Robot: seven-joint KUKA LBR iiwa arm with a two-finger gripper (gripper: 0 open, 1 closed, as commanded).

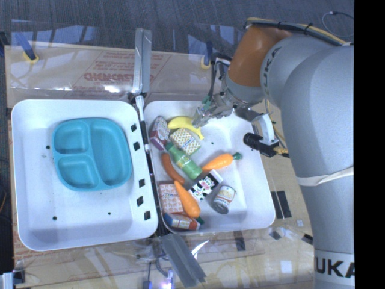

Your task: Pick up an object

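The right bin [255, 188] holds a pile of toy food: a yellow banana [182, 124], a checkered yellow box [185, 140], a green bottle [184, 160], two orange carrots [218, 161] [187, 199], a black-and-white carton [203, 187] and a small can [223, 198]. My gripper [206, 114] hangs over the back of this bin, just right of the banana's end. Nothing shows between its tips.
The left bin [30, 179] carries a blue divided plate [91, 152]. A dark red packet [158, 131] and a flat red box [170, 197] lie along the right bin's left wall. A grey divider post [142, 62] stands between the bins at the back.
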